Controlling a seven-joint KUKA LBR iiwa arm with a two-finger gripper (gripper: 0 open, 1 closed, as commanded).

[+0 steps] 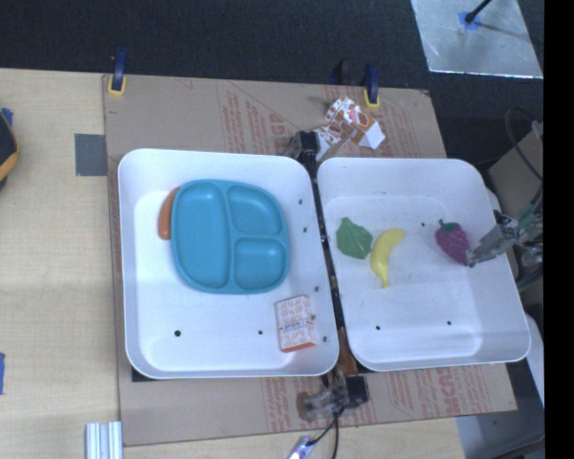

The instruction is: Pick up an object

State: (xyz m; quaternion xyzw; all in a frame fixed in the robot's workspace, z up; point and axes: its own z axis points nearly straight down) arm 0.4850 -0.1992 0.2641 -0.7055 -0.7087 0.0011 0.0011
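Cables and a small clamp [330, 400] sit at the near edge of the cardboard sheet [220, 113], right below the seam where the two white bins meet. Taking that seam as the landmark: the left bin [139, 256] runs away from it to the left, and most of its floor is taken by a blue divided plate [231, 236], with an orange piece [165, 216] tucked under the plate's far-left rim. A small printed packet [295, 322] lies in the left bin's near corner, just beside the seam and close to the bin wall, with little room between the two. The right bin [430, 338] spreads rightward from the seam. Nearest the seam lies a green toy [354, 238], then a yellow banana [386, 253] just beside it, barely apart. Farther from the seam, near the right wall, lies a purple toy [452, 241]. The near half of the right bin's floor is open white space, as is the far strip behind the three toys. The hand [488, 247] reaches over the right rim, its tip just beside the purple toy; I cannot tell how far it is open, nor whether it has hold of anything. Crumpled wrappers [352, 124] lie on the cardboard beyond the seam's far end.
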